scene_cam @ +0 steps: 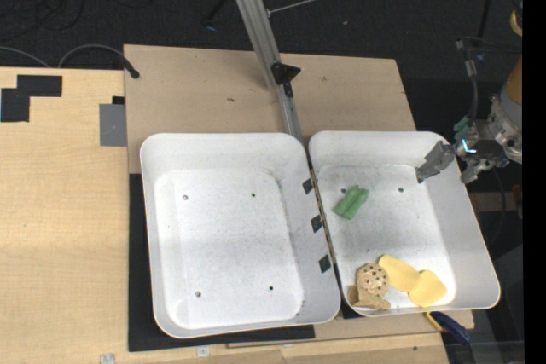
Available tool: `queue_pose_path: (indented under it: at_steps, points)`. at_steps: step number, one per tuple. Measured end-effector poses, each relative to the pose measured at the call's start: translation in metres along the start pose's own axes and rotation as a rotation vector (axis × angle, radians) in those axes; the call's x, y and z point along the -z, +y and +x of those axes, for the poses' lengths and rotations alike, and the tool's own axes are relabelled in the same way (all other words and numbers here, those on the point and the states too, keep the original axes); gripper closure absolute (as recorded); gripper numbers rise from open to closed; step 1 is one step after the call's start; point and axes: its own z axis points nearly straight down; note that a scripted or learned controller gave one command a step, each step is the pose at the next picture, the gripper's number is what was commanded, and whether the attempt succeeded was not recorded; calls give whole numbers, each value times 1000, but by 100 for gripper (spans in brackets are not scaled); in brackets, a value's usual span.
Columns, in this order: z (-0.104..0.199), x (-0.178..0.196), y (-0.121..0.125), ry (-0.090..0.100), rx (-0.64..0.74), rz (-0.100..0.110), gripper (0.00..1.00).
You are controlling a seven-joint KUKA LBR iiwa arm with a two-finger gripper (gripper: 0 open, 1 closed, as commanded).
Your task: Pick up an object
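Green block is lying near the middle of your right bin, apart from the yellow pieces. It is looking light and rigid; grip across its short sides. Your fingers are hanging spread and empty over the bin's right rim.

White bins; green block, yellow piece, tan dotted ball.

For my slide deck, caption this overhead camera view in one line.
Open pincer poised over the right bin's far edge; green block, yellow piece and tan perforated ball lie inside.
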Motion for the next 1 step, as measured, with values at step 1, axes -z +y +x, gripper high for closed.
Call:
queue_pose_path:
  at_steps: [1]
  points:
    - [0, 2, 1, -1, -1, -4, 0]
